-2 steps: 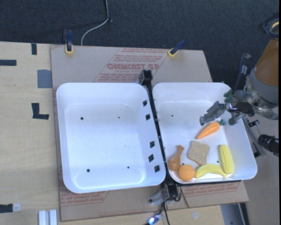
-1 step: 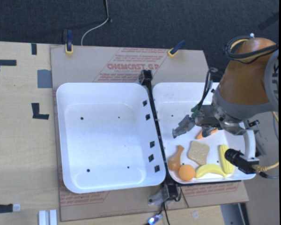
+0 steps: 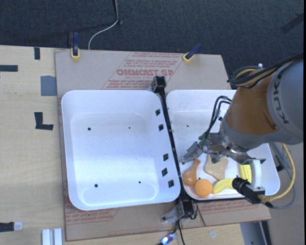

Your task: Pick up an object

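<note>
From my feed, the pale wooden worktop (image 3: 20, 152) carries a brown printed cardboard sheet (image 3: 143, 71) under two shallow white plastic bins, with dark carpet beyond. The left bin (image 3: 109, 147) sits beside the right bin (image 3: 186, 111), where the grey arm's claw (image 3: 206, 149) hangs low over a tan slice-shaped piece (image 3: 215, 168); whether it is spread or pressed together, I cannot tell. An orange round ball (image 3: 203, 188) lies near the front wall, touching a yellow banana-shaped toy (image 3: 224, 186).

Ball (image 3: 203, 188) in right bin (image 3: 186, 106)
</note>
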Robot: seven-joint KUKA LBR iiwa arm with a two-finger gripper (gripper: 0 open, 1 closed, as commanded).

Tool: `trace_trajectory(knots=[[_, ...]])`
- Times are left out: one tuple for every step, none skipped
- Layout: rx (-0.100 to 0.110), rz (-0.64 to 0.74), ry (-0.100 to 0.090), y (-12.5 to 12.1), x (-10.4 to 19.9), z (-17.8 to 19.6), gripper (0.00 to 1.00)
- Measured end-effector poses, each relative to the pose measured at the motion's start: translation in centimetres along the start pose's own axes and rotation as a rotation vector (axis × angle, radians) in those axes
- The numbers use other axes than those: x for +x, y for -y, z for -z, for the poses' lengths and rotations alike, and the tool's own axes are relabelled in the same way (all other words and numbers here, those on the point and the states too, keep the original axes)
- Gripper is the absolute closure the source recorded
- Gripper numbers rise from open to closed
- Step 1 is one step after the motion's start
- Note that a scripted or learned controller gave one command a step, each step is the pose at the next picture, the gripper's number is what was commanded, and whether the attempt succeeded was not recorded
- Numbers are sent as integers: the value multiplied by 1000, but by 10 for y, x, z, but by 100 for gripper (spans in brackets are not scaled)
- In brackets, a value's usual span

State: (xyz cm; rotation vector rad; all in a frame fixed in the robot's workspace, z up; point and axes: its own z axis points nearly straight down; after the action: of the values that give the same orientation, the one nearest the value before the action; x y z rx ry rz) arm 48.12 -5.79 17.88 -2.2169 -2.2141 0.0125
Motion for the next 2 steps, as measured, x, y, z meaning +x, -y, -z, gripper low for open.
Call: trace_trajectory(knots=[[-19,12,-1,-121,68,7,0],[-21,-3,4,-112,2,106,0]])
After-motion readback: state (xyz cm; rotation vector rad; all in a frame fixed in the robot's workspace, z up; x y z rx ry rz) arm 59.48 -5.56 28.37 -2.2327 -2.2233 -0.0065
